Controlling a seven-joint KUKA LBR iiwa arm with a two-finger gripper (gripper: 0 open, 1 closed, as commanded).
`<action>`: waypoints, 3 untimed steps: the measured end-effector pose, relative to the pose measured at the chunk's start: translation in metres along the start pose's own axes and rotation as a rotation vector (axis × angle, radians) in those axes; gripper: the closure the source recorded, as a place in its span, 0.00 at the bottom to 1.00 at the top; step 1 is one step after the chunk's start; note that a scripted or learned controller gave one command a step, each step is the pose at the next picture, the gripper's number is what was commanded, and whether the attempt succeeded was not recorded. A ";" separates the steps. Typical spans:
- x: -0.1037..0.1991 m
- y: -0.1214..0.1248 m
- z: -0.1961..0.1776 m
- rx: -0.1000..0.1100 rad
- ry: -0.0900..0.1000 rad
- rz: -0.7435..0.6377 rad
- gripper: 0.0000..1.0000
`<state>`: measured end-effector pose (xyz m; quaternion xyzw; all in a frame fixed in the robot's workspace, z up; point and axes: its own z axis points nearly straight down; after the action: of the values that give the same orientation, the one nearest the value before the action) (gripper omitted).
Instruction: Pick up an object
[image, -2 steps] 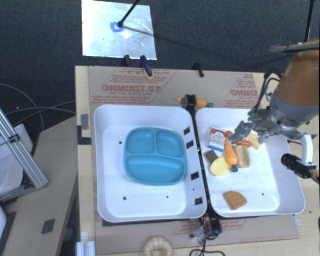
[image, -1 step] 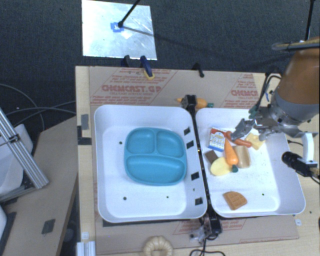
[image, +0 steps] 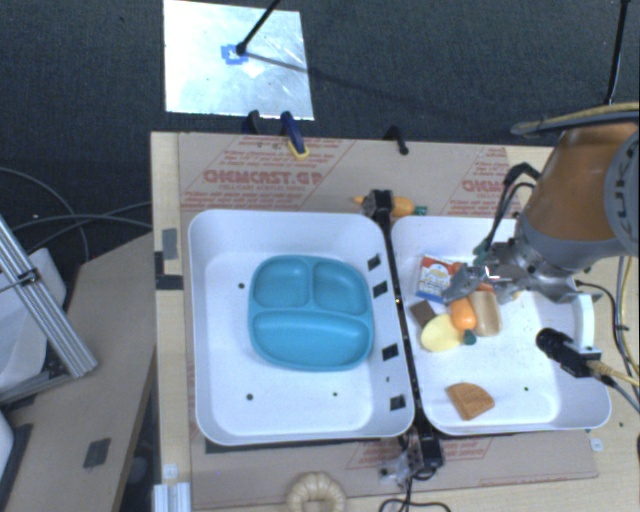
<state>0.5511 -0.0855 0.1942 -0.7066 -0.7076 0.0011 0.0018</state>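
A ridged tan ring (image: 316, 492) lies nearest; jaws (image: 470, 283), state unclear, hover over a smooth orange ball (image: 463, 315).

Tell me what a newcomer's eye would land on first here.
The bright blue divided plate stands out first, alone in the left bin. Next comes the grey arm with its orange band, reaching in from the right with its gripper low over a cluster of small items in the right bin: an orange ball, a yellow piece and a carton. A tan piece lies apart, nearer the front.
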 end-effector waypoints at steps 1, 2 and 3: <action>0.000 -0.004 0.043 0.000 0.000 0.000 0.00; -0.004 -0.006 0.105 0.001 0.001 0.001 0.00; -0.003 -0.006 0.110 -0.003 0.000 0.001 0.00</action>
<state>0.5446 -0.0889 0.0842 -0.7069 -0.7073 0.0001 0.0008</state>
